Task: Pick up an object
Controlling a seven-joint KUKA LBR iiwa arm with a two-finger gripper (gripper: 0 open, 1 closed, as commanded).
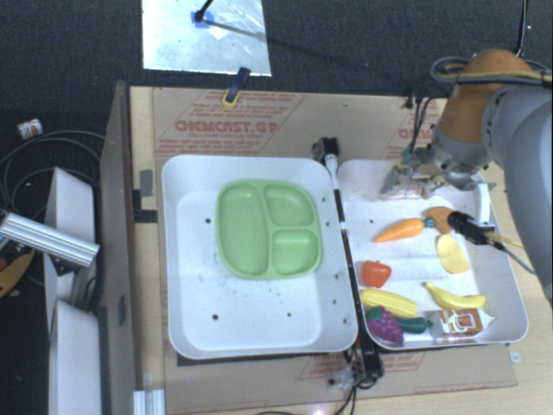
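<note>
The gripper (406, 180) hangs low over the far end of the right bin (367, 199), above bare white plastic. Whether it is open or closed cannot be told from this slant, and nothing can be seen in its grasp. The grey arm (518, 124) with its orange band comes in from the right. The things to pick all lie in this bin. Nearest is a glossy orange toy carrot (399, 229), lying on its side just clear of the gripper, with a flat brown piece (439, 217) at its blunt end and a pale yellow oval slice (453, 253) beyond that. Toward the near end lie a rounded red toy vegetable (375, 272), a knobbly yellow corn cob (389, 301), a curved yellow banana (456, 298), a bumpy purple bunch of grapes (386, 325), a small dark green piece (415, 324) and an orange-and-white carton (462, 321), crowded close together. The left bin (194, 275) holds a smooth green divided plate (268, 229) with three compartments. Both bins sit on a brown cardboard sheet (259, 119) printed in red, covering the desk. Around it is dark carpet (363, 24), with a shiny square sheet (206, 22) at the top and looped black cables (43, 171) at the left.
</note>
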